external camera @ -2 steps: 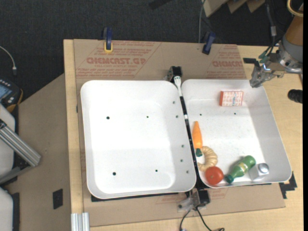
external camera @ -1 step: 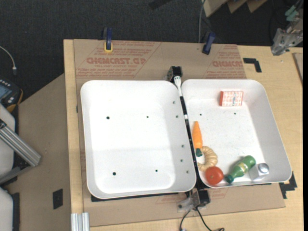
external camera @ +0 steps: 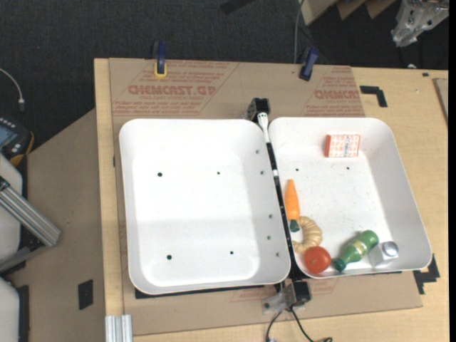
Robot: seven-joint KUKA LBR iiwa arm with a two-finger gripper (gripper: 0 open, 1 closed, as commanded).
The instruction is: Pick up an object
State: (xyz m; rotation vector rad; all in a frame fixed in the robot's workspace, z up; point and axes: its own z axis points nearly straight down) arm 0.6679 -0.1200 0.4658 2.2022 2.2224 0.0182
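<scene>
Carrot (external camera: pixel 291 198): smooth orange cone, right bin (external camera: pixel 399 191).
Bottle (external camera: pixel 356 249): glossy green, near.
My gripper (external camera: pixel 420 13): far right; state unclear.

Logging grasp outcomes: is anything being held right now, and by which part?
Nothing is seen held. The orange carrot, red ball and green bottle all lie in the right white bin.

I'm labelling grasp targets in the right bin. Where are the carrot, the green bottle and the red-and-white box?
carrot (external camera: pixel 291 198): camera view, middle of its orange body.
green bottle (external camera: pixel 358 249): camera view, middle of its body.
red-and-white box (external camera: pixel 343 145): camera view, centre of its top face.
</scene>
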